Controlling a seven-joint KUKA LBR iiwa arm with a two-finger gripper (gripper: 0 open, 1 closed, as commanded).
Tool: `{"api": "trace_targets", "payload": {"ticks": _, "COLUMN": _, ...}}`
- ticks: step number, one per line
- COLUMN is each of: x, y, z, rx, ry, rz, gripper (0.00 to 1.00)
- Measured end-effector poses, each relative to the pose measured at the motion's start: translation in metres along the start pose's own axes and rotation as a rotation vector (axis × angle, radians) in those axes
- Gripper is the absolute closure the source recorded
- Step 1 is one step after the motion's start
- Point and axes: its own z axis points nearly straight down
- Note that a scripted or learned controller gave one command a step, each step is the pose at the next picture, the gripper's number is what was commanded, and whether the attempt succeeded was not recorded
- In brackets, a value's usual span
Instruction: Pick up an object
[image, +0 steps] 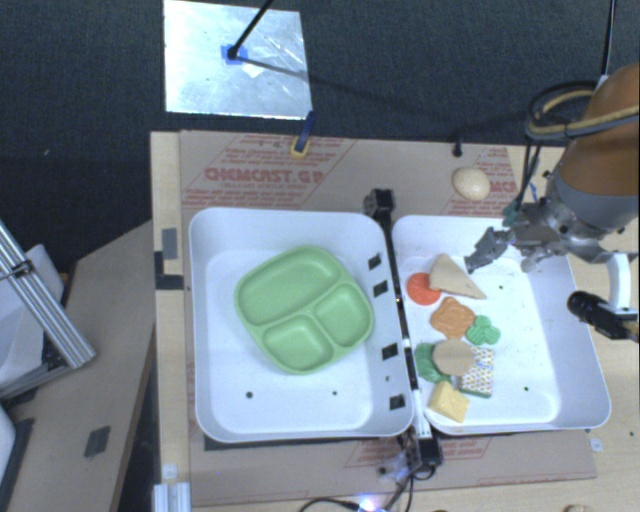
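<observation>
Your tool (487, 248) hovers at the upper part of the right bin (580, 395), nothing between its fingers, the pick not yet made.

Its fingers look spread, just right of the tan wedge (455, 277), the nearest of the pile at the bin's left wall: red disc (421, 289), orange piece (453, 318), green piece (485, 331), yellow block (449, 401). You need a short drop leftward onto the wedge. Open floor lies to the right; the divider wall crowds the pile's left. The green tray (303, 309) sits alone in the left bin (215, 400).
</observation>
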Motion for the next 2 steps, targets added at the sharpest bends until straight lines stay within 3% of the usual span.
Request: {"api": "trace_targets", "payload": {"ticks": 2, "x": 0.005, "y": 0.009, "z": 0.098, "rx": 0.003, "ry": 0.001, "rz": 0.001, "gripper": 0.0}}
